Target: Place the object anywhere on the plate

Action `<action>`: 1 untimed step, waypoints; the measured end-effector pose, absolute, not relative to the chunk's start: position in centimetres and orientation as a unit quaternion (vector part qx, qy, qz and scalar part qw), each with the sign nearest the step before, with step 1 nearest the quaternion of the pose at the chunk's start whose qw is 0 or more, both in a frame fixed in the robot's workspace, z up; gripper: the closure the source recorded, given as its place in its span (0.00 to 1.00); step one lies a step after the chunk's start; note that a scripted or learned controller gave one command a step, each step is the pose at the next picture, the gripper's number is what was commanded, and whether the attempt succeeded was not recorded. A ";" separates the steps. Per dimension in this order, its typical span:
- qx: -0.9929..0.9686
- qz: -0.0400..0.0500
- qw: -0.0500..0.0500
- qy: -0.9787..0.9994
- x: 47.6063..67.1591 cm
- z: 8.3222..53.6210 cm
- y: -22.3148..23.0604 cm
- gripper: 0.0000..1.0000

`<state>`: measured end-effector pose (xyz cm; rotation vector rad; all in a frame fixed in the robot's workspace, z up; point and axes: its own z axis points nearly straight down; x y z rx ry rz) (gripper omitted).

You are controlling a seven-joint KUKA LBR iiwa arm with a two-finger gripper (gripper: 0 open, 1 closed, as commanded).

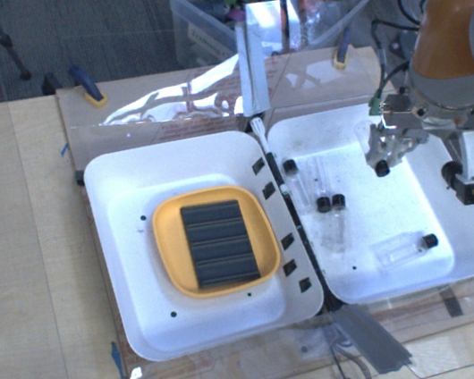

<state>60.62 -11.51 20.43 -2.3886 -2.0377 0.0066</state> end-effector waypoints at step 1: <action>-0.761 0.002 0.001 -0.649 60.6 20.5 -11.5 0.00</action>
